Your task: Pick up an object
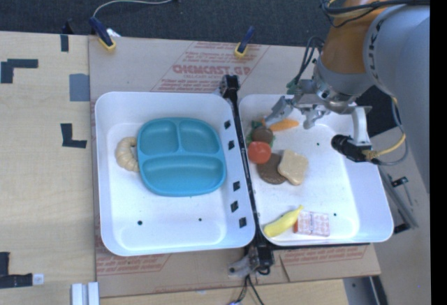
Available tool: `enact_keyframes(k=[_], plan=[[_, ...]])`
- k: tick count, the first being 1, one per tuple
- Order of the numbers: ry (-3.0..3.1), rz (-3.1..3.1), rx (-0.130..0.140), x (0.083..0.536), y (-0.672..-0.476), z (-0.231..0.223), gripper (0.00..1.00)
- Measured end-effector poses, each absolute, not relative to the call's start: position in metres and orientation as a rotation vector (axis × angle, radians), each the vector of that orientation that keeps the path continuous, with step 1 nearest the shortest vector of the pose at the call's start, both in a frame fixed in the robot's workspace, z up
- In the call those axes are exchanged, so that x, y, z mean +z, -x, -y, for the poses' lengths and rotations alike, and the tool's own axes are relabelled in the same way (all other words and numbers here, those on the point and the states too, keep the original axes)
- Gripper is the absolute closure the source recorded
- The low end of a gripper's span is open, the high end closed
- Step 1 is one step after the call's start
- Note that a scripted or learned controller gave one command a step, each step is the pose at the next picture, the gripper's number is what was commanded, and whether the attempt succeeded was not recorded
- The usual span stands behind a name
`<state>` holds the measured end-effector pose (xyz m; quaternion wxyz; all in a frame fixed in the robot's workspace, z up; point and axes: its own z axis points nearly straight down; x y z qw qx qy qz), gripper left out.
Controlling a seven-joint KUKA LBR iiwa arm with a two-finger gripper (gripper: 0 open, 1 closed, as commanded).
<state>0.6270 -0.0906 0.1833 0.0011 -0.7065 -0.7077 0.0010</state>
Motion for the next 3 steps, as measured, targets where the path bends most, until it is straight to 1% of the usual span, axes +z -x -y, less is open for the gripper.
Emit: enact_keyframes(k=[1, 2, 3], plan=[[2.223, 2.226, -0.002, 0.086, -0.647, 0.104, 0.0], [2.216, 2.213, 0.015, 0.084, -0.666, 0.099, 0.0], [2.206, 2.202, 0.03, 0.091, -0.662, 0.098, 1.0]])
